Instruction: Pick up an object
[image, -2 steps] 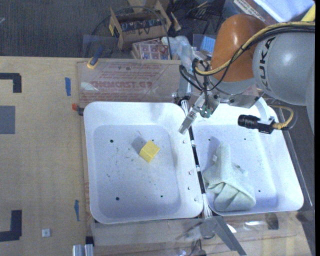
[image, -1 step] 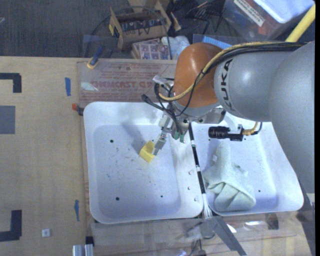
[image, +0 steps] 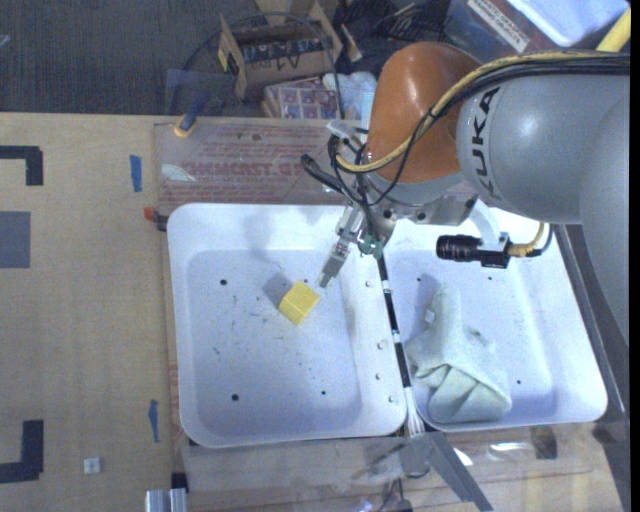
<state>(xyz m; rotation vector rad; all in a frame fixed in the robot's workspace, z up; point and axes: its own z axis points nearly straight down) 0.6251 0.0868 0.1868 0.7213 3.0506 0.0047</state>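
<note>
Pincer (image: 330, 268): hanging at frame centre, tip just beside the yellow block (image: 298, 303); opening cannot be told.
Block: lying in the left bin (image: 200, 400).
Risk: an off-centre descent is likely nudging it aside.

Glossy white plastic bins (image: 190, 330), soft crumpled cloth (image: 455, 365), matt yellow block (image: 298, 302)

1. The grey arm (image: 545, 130) reaches in from the right, its orange band (image: 420, 85) sitting above the wrist.
2. Below the wrist, the jaws slant down and leftward as one slim tip.
</note>
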